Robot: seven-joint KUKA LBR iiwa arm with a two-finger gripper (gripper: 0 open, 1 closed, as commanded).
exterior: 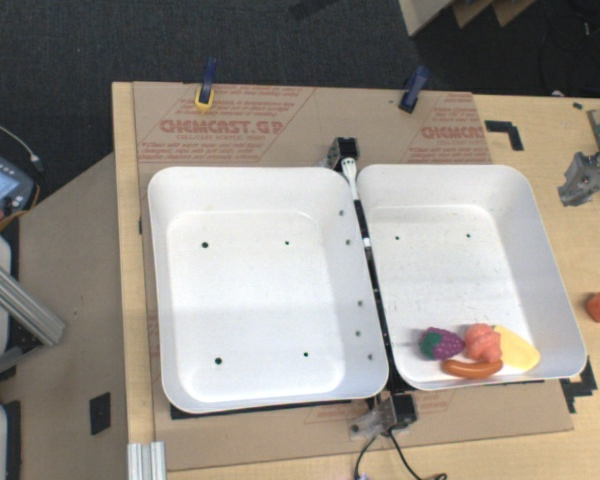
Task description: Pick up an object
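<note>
On the left, the white bin (180,268) offers you nothing to pick. Across the divider, the right bin (460,238) holds the only targets, bunched in its near right corner: purple grapes (441,343), an orange sausage (471,368), a red-orange piece (484,342) and a yellow piece (520,351), all touching or just beside one another. Expect trouble from this crowding: fingers descending there likely strike a neighbour or the bin wall and nudge the cluster instead of closing on one toy. At the far right edge, the grey gripper (583,176) hovers over the bench; you cannot tell its state.
</note>
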